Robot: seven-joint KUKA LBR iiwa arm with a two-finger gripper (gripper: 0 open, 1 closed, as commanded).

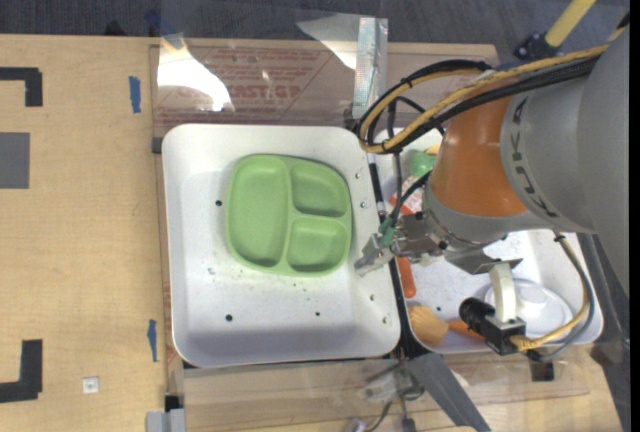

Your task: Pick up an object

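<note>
A green divided plate (290, 213) lies flat in the left bin (200, 300), to the left of the gripper (385, 245), its three compartments facing up. In the right bin (590, 320), just below and right of the gripper, small items lie partly hidden: a tan rounded piece (428, 322) beside an orange stick-like piece (460, 327).

faint reddish print on the clear plastic sheet (262, 80) behind the left bin reads in part "ast gp"; the rest is illegible. dark letters, seemingly "ku", stand sideways on the grey arm (560, 155) beside the orange band.
</note>
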